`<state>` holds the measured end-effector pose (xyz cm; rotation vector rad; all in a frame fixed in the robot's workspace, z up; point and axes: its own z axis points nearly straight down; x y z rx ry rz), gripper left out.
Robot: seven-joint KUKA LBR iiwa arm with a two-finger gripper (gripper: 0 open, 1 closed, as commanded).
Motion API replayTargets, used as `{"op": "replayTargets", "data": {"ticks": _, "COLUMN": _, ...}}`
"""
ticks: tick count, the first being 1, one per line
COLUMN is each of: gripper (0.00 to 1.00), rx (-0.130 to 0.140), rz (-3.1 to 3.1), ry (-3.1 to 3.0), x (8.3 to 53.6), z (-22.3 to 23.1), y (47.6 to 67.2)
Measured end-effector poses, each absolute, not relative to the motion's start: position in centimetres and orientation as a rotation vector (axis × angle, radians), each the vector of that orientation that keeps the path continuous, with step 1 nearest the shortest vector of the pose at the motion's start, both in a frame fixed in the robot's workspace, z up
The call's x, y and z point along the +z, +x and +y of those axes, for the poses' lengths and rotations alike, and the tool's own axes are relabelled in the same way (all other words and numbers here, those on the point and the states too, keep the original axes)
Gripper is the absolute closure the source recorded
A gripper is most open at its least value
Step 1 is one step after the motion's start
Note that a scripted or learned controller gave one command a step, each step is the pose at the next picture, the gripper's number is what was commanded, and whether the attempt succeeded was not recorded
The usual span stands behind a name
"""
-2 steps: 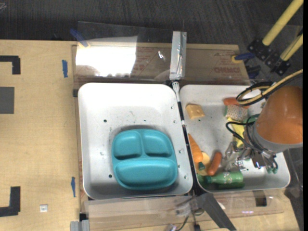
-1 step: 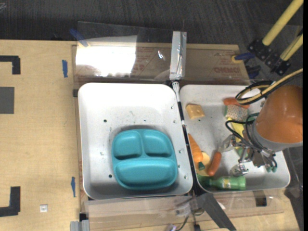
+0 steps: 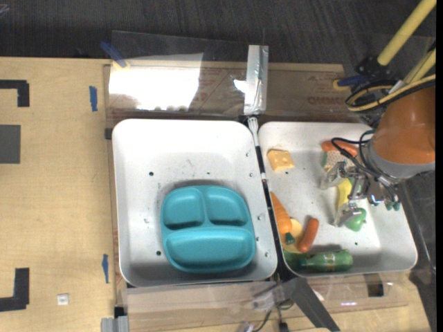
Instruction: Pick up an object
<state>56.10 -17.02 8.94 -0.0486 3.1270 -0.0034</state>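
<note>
On tan bench point(image 3: 48, 206): two white bins point(image 3: 138, 140), teal tray point(image 3: 206, 228) in left.

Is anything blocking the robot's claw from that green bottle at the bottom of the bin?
Nothing visible lies between them. The gripper hovers above the right bin, by a small green object; the green bottle lies beyond it, uncovered.

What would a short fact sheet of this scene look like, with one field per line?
arm: grey with an orange band, reaching in from the right over the right bin
gripper: low among the toys in the right bin
left bin: holds a teal divided tray
right bin contents: orange cheese wedge, carrot, red sausage, green bottle, small green piece by the gripper
grasp: cannot tell from this view
</note>
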Motion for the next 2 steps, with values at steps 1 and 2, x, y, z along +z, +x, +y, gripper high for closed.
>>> {"op": "replayTargets", "data": {"ticks": 1, "gripper": 1.00, "rx": -0.007, "rz": 3.115, "ry": -0.050, "x": 10.29, "z": -16.98, "y": 56.43}}
{"op": "replayTargets", "data": {"ticks": 2, "gripper": 0.00, "rx": -0.006, "rz": 3.117, "ry": -0.050, "x": 10.21, "z": -16.96, "y": 56.39}}
